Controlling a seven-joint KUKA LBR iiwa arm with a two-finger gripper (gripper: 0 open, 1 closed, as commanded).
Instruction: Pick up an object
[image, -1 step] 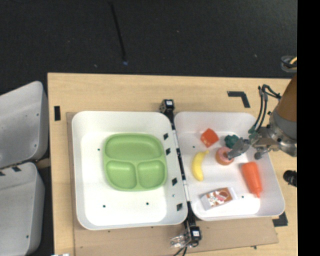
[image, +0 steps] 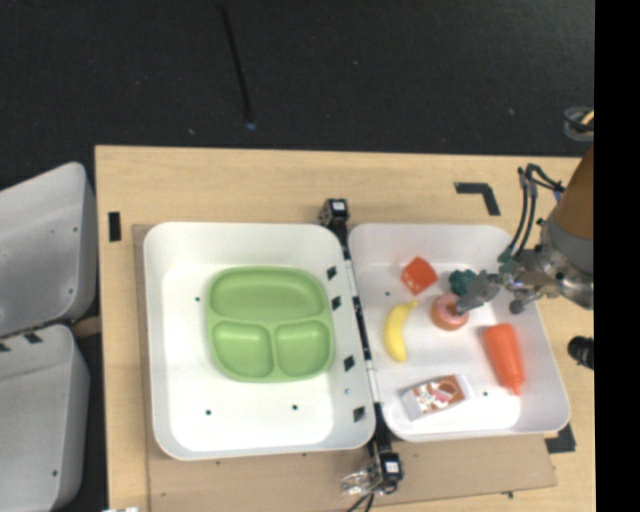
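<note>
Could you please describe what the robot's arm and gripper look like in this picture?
The arm shows an orange-brown band above a grey wrist, with dark cables looping beside it. The grey metal two-finger gripper carries dark, teal-tinted parts near its tip.

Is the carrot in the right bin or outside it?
In: the carrot lies flat on the right bin's floor.

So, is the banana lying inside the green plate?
No, the banana lies in the right bin, while the green plate sits in the left bin.
</note>
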